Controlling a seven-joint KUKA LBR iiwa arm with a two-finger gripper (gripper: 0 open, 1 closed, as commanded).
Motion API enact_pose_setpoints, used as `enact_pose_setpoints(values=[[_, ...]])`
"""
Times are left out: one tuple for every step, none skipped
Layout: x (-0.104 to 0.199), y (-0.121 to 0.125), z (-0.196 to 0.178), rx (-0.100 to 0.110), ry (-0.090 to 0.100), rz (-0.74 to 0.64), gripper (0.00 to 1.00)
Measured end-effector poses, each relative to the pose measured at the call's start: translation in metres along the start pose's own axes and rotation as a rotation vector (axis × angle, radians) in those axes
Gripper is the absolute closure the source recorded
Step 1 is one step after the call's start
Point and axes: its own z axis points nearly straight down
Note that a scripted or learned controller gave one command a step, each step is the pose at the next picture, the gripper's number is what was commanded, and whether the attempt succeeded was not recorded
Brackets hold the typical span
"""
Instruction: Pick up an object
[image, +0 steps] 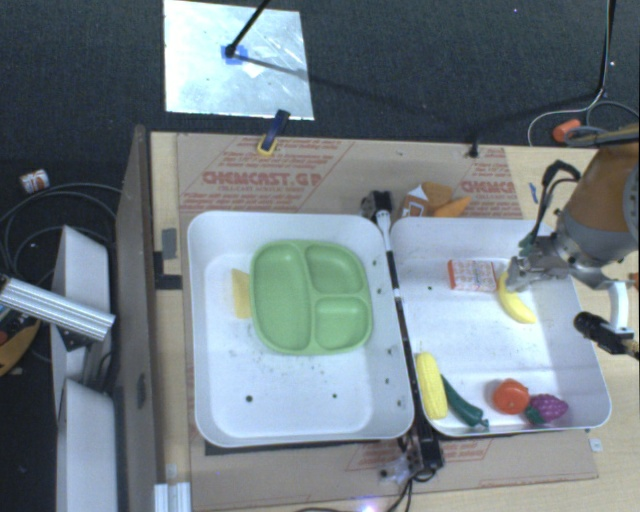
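Jaws over the banana in the right bin

From the overhead camera we see the gripper (524, 272) touching the top of 1 toy banana (517, 304) in the right bin (560, 345); we cannot tell the jaws' spread. It looks light, stiff and slick: grip across its middle. Also 1 corn cob (431, 384), 1 tomato (510, 396), 1 grape bunch (547, 408); 1 green plate (308, 297) left.

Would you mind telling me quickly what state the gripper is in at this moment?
Gripper: low in the right bin, right above the top end of the banana; whether it is open, closed or holding anything cannot be told.
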Motion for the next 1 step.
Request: enact_pose_setpoints(values=[[0.0002,-0.0009,0.0017,0.003,0.001,0.0,0.0]])
